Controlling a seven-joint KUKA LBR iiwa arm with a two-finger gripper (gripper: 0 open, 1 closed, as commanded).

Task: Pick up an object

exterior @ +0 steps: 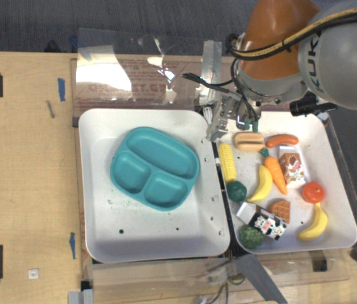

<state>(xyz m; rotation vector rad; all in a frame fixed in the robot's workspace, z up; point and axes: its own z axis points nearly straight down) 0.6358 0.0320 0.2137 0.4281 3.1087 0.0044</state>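
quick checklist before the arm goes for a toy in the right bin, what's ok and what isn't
1. Pincer above the bins' shared edge, at the right bin's far left corner: ok.
2. Nothing visible between its fingers: ok.
3. Fingers open or shut: cannot tell.
4. Nearest targets, corn cob and hot dog, lying unobstructed: ok.
5. Teal divided plate in the left bin, apart from the toys: ok.
6. Toys crowded, carrot touching banana: not ok for a clean single pick.
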